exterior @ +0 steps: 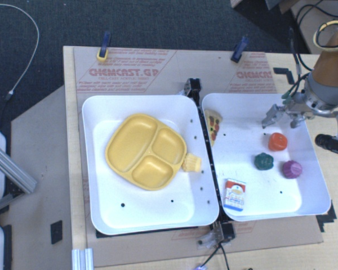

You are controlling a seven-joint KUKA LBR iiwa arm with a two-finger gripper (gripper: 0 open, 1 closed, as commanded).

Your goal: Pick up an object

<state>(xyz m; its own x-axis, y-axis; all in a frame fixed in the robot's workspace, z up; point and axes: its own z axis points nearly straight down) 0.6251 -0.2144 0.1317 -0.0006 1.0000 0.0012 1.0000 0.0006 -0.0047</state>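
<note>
We see the gripper (286,116) over the upper right part of the right bin (245,108), its two fingers (270,118) spread apart with nothing between them. The grey wrist and orange band rise toward the right edge.

Nearest thing: an orange-red ball (278,142), just below the fingertips and apart from them; it is roundish, no clear long axis. Below it, a dark green lump (264,161) and, to its right, a purple lump (292,169), the three forming a loose cluster, each apart from the others. Nothing lies between the fingers and the ball.

Farther out in the same bin: a small white card or packet with red and blue print (235,194) at the lower left corner, long axis running roughly up-down; a pizza-slice-shaped piece (214,124) against the left wall, long axis along that wall, tip pointing down.

In the left bin (101,196) we note a yellow divided plate (146,151), tilted diagonally, with a small yellow piece (192,163) touching its right rim.

Blue clamps (104,43) hold the board at the top edge.
</note>
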